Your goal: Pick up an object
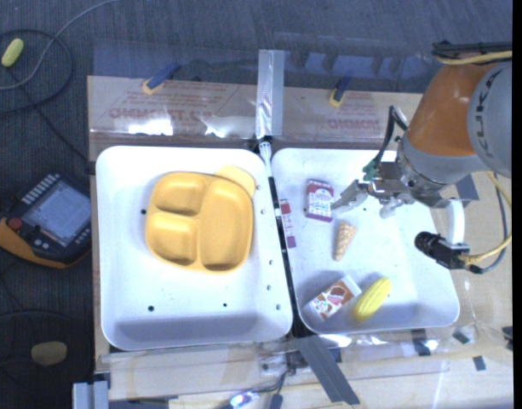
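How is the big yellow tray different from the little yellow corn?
The yellow tray is much bigger than the corn. The tray lies in the left bin; the corn lies in the right bin, near its front edge. The tray is broad and flat with three hollow sections, while the corn is a slim, rounded cob lying at a slant. Both are yellow, and neither is touched by the arm.

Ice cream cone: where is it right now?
The ice cream cone lies mid right bin, below the red packet and above the corn cob.

bench (pixel 180 100) | carries: left white bin (pixel 116 313), right white bin (pixel 431 309), side by side
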`<state>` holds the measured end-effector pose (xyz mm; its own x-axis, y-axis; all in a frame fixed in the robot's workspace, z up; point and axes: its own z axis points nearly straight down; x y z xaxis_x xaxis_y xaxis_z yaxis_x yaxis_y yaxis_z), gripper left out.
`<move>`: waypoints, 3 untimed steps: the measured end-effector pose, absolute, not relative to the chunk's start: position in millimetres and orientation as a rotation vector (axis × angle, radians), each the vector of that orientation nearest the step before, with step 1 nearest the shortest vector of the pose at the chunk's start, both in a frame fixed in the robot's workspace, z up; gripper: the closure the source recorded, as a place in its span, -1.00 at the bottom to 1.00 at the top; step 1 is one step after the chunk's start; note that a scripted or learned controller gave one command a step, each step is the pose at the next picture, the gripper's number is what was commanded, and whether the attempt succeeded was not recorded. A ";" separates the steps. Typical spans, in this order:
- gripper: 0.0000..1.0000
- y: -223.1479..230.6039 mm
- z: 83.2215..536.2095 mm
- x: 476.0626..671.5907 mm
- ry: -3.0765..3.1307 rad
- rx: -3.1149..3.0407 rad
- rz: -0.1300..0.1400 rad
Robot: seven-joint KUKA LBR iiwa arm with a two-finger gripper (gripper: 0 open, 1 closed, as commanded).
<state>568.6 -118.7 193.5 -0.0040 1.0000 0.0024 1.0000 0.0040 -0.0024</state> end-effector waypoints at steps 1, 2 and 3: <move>-1.00 -113.2 91.8 576.2 -2.218 -2.229 -0.002; 1.00 -112.8 101.0 576.5 -2.216 -2.229 -0.006; 1.00 -42.6 200.1 629.8 -2.188 -2.255 0.004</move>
